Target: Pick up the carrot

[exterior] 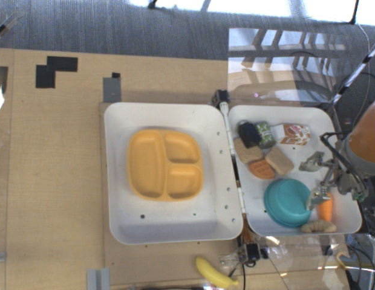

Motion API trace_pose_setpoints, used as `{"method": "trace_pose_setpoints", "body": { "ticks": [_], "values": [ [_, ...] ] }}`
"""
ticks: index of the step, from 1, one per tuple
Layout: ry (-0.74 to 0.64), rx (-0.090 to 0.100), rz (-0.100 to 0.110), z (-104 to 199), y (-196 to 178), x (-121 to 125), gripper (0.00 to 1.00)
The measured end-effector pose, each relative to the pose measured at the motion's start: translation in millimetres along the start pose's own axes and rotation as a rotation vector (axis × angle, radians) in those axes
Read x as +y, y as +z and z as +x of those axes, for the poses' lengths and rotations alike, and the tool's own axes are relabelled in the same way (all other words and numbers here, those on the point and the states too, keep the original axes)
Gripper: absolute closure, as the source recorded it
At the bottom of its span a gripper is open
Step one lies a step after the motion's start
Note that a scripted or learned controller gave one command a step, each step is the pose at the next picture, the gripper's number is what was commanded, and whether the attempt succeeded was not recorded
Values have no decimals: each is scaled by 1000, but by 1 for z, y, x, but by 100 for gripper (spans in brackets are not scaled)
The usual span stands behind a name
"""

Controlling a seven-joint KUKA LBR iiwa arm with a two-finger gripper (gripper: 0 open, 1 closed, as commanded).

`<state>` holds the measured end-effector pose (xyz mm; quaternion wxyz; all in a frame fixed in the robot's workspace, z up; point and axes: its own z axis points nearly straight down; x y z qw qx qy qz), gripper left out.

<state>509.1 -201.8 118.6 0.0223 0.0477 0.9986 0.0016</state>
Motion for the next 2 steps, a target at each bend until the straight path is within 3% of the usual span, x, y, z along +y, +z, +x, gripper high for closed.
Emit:
{"method": "trace_pose_setpoints", "body": {
  "ticks": [1, 2],
  "values": [
    [-178, -8, 2, -2, 0, 3, 0],
    [-132, 8, 0, -6, 1, 0, 0]
  ]
}}
